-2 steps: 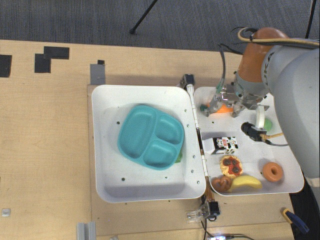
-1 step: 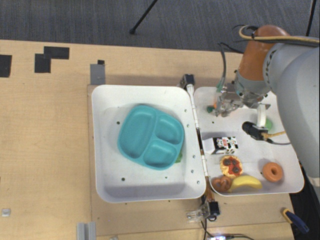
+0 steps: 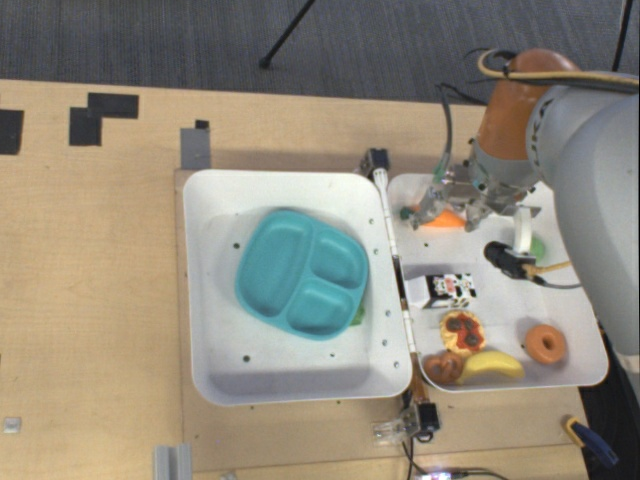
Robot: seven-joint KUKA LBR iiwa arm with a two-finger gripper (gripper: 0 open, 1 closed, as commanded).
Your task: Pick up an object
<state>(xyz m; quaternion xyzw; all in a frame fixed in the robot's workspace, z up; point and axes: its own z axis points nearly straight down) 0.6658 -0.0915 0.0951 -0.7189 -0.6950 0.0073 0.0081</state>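
The gripper (image 3: 452, 211) sits low in the right bin (image 3: 590, 368), directly over an orange carrot-like piece (image 3: 441, 222) at the bin's far left; whether the fingers are open or closed cannot be told. Judgement: centre over the piece, close squarely, lift straight — clear of the bin wall. Count — one teal divided plate (image 3: 302, 272) in the left bin (image 3: 230, 378); one donut (image 3: 545, 345), one banana (image 3: 490, 366), one small pizza (image 3: 462, 332) in the right.
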